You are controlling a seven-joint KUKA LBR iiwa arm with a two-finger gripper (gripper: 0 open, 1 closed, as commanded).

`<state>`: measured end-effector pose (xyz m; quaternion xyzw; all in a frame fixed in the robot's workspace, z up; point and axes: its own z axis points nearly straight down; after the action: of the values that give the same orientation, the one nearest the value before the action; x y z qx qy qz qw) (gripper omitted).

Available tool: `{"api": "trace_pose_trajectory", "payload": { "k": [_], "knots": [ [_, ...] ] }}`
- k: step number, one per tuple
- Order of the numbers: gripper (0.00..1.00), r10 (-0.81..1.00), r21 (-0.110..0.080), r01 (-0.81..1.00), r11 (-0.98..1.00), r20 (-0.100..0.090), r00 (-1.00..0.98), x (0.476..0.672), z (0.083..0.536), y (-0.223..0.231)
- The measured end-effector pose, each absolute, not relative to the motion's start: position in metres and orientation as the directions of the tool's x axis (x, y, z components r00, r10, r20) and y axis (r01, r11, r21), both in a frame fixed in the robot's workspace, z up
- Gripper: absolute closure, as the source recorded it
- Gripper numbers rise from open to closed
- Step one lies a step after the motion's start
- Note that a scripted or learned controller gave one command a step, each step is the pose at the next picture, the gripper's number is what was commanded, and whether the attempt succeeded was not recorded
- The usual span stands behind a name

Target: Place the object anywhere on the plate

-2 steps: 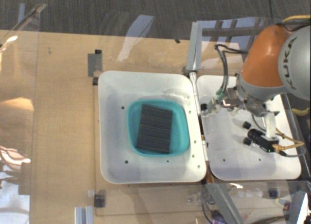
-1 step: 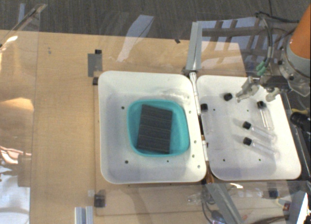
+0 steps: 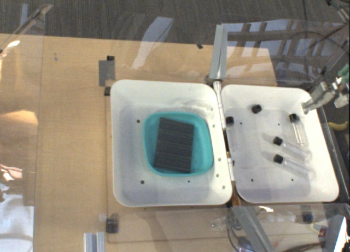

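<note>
A teal plate (image 3: 149, 136) sits in the middle of the left white bin (image 3: 124, 136). A dark grey ridged rectangular block (image 3: 175, 145) lies flat on the plate, well inside its rim. My gripper (image 3: 324, 95) is at the far right, over the back right corner of the right bin (image 3: 322, 185). It is far from the plate and the block, and nothing shows in its grasp.
The right bin holds three clear tubes with black caps (image 3: 298, 130) (image 3: 289, 147) (image 3: 292, 164) and two loose black caps (image 3: 255, 109) (image 3: 229, 120). A metal divider post (image 3: 217, 59) stands behind the seam between the bins. Cables hang at the back right.
</note>
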<state>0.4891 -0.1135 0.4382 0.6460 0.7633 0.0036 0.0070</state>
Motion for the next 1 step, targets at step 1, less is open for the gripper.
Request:
{"api": "trace_pose_trajectory", "payload": {
  "k": [1],
  "knots": [
    [0.0,0.999,0.012,0.999,0.033,-0.006,-0.033,0.4888,0.4373,-0.1867]
  ]
}}
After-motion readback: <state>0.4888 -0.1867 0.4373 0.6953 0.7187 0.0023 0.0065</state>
